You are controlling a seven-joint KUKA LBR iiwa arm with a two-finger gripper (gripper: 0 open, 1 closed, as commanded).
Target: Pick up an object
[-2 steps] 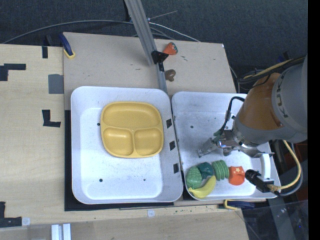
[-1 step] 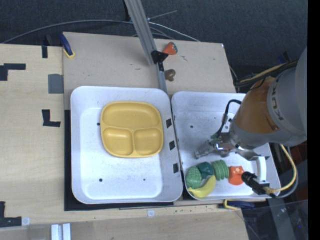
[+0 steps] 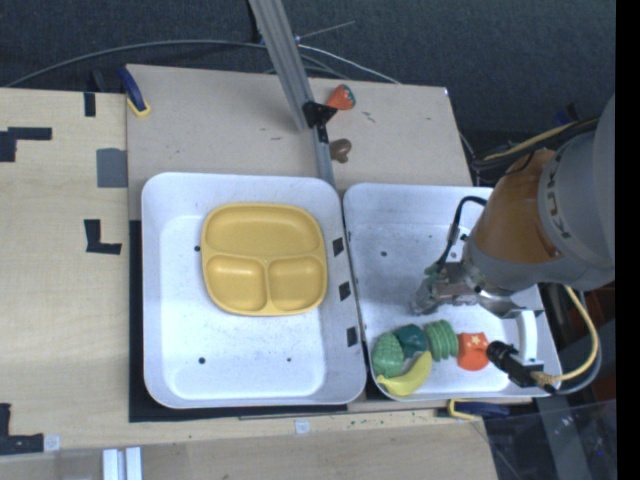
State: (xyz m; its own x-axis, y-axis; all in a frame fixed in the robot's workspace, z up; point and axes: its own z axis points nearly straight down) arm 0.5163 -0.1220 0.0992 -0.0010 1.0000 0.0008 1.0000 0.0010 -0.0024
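In the right bin [image 3: 400, 218], the arm's claw [image 3: 436, 295] hovers just above a cluster of toys [image 3: 425, 353] along the bin's near edge, apart from them; whether it is released or clenched cannot be told.

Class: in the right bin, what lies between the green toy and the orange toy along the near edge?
In the camera view, a ridged green piece sits between the green toy and the orange toy.
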